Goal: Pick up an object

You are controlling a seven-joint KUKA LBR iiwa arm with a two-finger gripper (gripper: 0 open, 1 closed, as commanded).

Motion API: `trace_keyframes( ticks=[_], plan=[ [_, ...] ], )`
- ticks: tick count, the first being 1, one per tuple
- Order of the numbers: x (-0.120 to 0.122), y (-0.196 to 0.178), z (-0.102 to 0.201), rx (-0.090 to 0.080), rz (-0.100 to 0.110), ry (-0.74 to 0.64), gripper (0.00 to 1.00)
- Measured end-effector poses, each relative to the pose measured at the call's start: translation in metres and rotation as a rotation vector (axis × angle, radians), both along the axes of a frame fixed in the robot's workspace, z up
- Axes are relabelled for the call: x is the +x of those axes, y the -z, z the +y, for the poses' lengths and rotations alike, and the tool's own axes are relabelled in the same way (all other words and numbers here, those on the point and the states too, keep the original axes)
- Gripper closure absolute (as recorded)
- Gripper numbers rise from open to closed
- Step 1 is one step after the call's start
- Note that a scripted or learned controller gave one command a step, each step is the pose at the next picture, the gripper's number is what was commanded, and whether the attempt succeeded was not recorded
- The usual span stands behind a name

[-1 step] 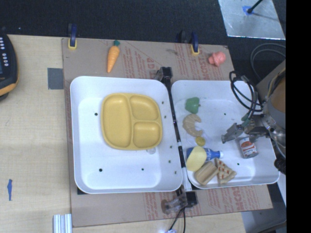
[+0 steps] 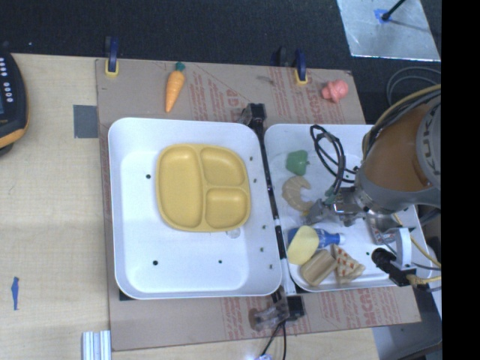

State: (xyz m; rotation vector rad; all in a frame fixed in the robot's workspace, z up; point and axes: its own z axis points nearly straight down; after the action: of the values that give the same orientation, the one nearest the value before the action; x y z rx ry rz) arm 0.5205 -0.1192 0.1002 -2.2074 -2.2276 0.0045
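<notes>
I log the left bin (image 2: 135, 268) at frame centre-left, bearing a yellow divided plate (image 2: 202, 186). The right bin (image 2: 281, 137) holds the candidates. The arm (image 2: 397, 160) enters from the right edge, its wrist low over that bin.

The gripper (image 2: 330, 208) sits at mid-right. The nearest pick appears to be the beige curved piece (image 2: 296, 193), just left of the gripper, its long axis running roughly top to bottom. A green piece (image 2: 298, 161) lies above it; a yellow piece (image 2: 303, 244), blue item (image 2: 328, 238) and bread-like pieces (image 2: 330, 265) lie below.

The gripper's state I cannot tell: wrist and cabling obscure it.
</notes>
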Motion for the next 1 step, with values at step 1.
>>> trace_keyframes(
  ticks=[1],
  plan=[
    [0.0307,0.0087,0.0268,-0.002,-0.006,0.001,0.0]
  ],
)
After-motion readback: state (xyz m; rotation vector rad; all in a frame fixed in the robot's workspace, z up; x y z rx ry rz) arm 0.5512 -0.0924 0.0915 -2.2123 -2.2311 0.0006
